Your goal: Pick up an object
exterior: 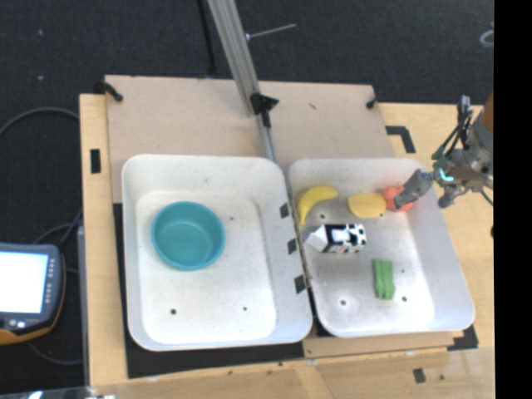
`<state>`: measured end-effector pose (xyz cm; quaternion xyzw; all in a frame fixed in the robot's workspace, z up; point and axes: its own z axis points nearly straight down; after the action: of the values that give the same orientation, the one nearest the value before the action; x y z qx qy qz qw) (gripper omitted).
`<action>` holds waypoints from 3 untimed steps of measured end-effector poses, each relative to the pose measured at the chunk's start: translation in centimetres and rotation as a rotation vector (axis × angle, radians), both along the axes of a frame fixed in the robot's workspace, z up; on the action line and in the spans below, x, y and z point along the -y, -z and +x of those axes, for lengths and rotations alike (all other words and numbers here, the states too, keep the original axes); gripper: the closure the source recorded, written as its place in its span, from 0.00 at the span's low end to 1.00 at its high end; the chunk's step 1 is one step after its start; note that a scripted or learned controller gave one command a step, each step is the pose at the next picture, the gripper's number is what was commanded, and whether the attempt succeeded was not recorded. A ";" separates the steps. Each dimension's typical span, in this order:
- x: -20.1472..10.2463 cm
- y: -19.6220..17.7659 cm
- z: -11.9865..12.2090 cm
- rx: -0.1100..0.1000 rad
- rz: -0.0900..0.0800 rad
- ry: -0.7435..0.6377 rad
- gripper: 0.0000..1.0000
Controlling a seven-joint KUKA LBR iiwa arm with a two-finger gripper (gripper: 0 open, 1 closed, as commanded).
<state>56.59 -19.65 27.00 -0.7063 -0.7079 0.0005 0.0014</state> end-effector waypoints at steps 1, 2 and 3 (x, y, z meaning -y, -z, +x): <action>0.0 -0.2 0.1 0.004 -0.001 -0.001 0.00; 0.4 4.2 -0.6 0.000 -0.004 0.003 0.00; 1.3 10.2 -0.8 -0.002 -0.003 0.004 0.00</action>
<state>55.80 -20.96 16.81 -0.7078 -0.7065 0.0022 0.0010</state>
